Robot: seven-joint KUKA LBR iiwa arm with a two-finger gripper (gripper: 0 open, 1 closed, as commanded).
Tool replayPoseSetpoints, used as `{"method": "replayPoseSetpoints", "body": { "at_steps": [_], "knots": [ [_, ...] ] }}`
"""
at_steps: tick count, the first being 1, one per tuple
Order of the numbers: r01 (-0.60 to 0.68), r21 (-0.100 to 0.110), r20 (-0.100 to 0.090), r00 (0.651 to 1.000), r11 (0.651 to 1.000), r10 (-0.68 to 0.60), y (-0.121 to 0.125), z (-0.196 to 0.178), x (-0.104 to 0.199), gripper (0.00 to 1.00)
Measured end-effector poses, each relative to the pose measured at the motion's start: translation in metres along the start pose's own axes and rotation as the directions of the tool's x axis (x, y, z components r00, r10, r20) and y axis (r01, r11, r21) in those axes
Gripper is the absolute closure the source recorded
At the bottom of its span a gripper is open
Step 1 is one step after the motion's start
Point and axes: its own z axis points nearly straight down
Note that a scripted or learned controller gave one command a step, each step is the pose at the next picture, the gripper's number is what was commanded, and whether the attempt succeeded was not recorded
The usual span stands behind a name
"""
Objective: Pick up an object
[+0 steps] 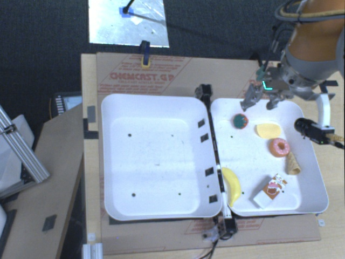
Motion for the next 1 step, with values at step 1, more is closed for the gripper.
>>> {"method": "replayPoseSetpoints", "body": {
  "at_steps": [1],
  "knots": [
    [0.005,-0.004,0.000,1.000,1.000,-0.005,0.0009,-0.0111,0.0000,1.00]
  ]
}}
